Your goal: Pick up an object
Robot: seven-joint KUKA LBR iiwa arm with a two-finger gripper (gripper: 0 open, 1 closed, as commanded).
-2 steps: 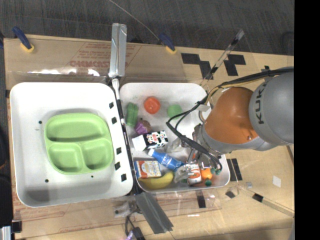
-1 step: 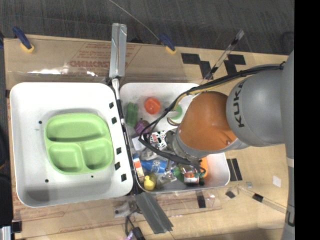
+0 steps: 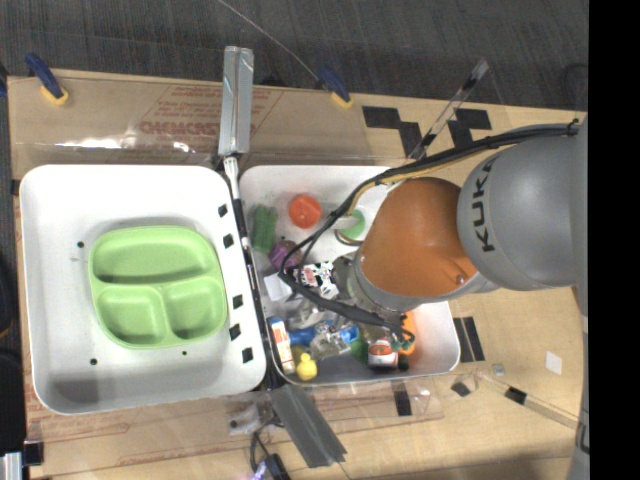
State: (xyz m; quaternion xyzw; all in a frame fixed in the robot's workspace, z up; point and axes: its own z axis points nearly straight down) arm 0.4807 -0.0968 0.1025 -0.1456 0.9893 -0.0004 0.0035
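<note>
The right bin (image 3: 300, 183) holds a heap of small objects. An orange ball (image 3: 305, 209) lies near its far wall, with a green piece (image 3: 264, 226) and a purple piece (image 3: 278, 258) by the left wall. A yellow toy (image 3: 306, 369), blue pieces (image 3: 338, 338) and a red and green toy (image 3: 380, 353) lie along the near wall. My gripper (image 3: 322, 298) is low over the middle of the heap, next to a black-and-white object (image 3: 320, 276). The arm's orange band (image 3: 415, 238) covers much of the bin's right half.
The left bin (image 3: 50, 228) holds a light green divided plate (image 3: 157, 285). A metal bar (image 3: 236, 98) stands at the back between the bins. A green ring (image 3: 351, 230) peeks out beside the orange band. Cables run over the arm.
</note>
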